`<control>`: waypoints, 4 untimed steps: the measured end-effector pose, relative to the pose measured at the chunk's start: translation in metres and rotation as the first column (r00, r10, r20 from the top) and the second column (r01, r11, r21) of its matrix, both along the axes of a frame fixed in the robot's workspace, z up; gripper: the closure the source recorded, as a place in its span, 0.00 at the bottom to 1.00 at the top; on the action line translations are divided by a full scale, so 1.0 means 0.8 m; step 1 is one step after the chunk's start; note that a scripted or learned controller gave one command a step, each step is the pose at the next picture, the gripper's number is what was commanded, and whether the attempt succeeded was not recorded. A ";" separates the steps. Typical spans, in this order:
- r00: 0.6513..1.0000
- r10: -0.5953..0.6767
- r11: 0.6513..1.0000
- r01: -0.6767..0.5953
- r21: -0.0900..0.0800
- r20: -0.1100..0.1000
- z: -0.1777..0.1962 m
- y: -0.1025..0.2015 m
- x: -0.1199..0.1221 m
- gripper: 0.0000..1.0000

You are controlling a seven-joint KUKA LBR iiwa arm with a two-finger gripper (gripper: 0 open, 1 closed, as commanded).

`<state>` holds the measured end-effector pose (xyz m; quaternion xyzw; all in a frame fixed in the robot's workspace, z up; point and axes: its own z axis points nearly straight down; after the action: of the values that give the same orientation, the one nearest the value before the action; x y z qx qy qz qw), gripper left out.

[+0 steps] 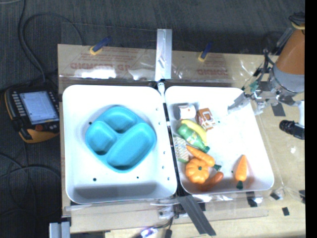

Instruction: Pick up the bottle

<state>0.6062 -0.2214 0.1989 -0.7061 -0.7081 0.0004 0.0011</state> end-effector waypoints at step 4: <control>0.823 -0.568 0.823 0.568 -0.007 0.000 -0.060 0.005 0.061 1.00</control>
<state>0.6547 -0.2174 0.1507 -0.8849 -0.4659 0.0031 -0.0005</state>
